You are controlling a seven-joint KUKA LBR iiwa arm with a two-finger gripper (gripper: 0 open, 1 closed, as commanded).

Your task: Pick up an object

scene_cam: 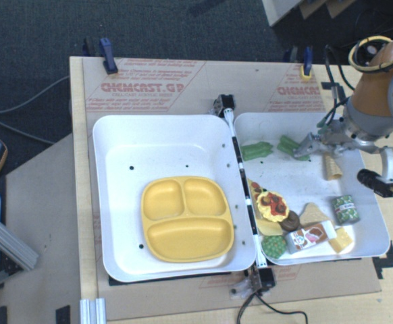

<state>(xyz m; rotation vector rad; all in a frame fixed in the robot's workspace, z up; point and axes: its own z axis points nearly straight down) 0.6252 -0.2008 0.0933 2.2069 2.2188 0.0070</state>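
I'm reaching in over the back of the right bin (pixel 379 238), w/ my gripper (pixel 312 147) low near 2 green pieces: a flat green one (pixel 256 151) by the divider and a smaller green one (pixel 289 145) just beside my tip. Can't tell from this angle whether I'm released or clenched, and nothing visibly sits in my grasp, so I count myself as holding nothing. Any object will do, and the nearest candidate is that smaller green piece, close to touching my tip. A tan stick-like piece (pixel 332 167) lies just below my wrist, also near. The rest is crowded toward the front: a pizza-like toy (pixel 271 204), a dark round thing (pixel 291 221), a green packet (pixel 346 208), a red-and-white packet (pixel 310 236), a round green piece (pixel 273 247) at the front edge. The left bin (pixel 115 147) carries 1 yellow divided plate (pixel 186 218), well apart from me. To do this step well, I judge I should stay on the back pieces, since they lie apart from the front clutter; centre over 1 piece only, line up across its narrow side, go down till nearly on the bin floor, close, then lift straight up. Risk: the piece is thin and flat, so it may slide away vs. getting pinched.
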